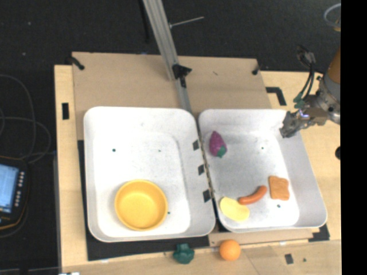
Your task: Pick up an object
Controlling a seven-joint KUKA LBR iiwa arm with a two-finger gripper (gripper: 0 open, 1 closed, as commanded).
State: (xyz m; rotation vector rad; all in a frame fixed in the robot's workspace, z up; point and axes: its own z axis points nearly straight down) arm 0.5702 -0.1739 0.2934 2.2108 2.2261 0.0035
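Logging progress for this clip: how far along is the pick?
Nothing looks picked yet. The gripper hangs at the right white bin's upper right edge, apart from the purple toy, orange sausage, orange block and yellow piece lying inside. Approach, grasp and lift remain.

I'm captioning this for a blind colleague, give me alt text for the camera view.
The gripper hangs over the right bin's upper right rim; inside lie a purple toy, sausage, orange block and yellow piece. The left bin holds a yellow bowl.
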